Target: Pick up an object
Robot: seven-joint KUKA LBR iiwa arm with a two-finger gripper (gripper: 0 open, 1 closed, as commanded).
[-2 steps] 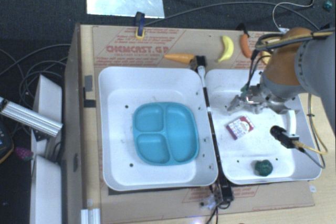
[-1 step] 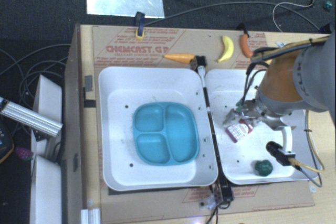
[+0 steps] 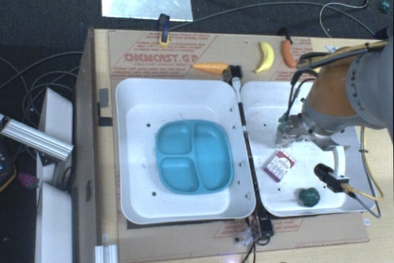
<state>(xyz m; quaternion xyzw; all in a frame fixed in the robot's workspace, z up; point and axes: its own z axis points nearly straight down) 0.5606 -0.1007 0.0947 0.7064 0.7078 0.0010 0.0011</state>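
The table (image 3: 154,52) carries two white bins; the left bin (image 3: 132,108) holds a blue divided plate (image 3: 194,155). In the right bin (image 3: 265,95) the claw (image 3: 288,133) hangs (open or closed, I cannot tell) just above a red-and-white packet (image 3: 279,165), near a green lump (image 3: 309,196).

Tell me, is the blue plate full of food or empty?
Empty. The blue plate lies flat in the left bin, and all three of its compartments show only bare blue.
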